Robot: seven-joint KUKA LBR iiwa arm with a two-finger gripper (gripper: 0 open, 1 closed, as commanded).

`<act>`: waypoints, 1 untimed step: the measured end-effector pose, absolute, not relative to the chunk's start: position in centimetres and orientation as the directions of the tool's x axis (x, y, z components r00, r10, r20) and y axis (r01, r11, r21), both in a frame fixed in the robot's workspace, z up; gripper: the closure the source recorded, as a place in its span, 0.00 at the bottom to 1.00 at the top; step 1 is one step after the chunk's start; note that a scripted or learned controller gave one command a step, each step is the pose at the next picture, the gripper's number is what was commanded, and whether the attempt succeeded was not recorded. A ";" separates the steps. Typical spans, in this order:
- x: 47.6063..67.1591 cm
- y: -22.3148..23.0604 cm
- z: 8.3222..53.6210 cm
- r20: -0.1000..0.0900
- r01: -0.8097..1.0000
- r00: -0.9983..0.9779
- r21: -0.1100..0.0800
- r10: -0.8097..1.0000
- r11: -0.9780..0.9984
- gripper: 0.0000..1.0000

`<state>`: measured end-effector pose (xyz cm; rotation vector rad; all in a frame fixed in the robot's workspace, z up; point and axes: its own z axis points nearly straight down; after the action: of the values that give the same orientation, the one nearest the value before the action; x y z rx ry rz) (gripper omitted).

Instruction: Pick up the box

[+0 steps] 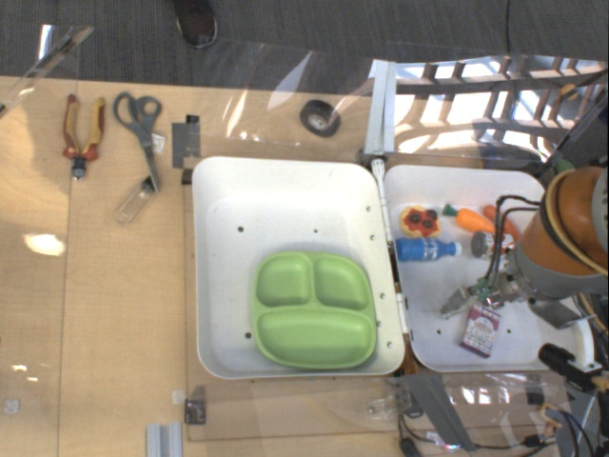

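Over the right bin [419, 346] hangs the gripper [468, 298]; whether its jaws are apart or together I cannot tell; the box [481, 330] lies flat just below and right of them; a blue bottle [426, 249] sits above-left, well apart.

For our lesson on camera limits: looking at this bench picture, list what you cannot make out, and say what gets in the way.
- Gripper: too small and cluttered in the camera view to tell how it is set.
- Box: its print is too small to read, and its top edge meets the gripper.
- Arm: cut off by the right edge.
- Right bin: its right part lies under the arm.
- Shoe: cut off by the top edge.
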<state>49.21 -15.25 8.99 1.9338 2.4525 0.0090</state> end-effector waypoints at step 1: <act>49.2 -16.2 9.0 -0.007 0.960 -0.279 0.015 0.960 0.280 0.00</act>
<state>49.24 -16.19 8.98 1.8769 2.5011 0.0129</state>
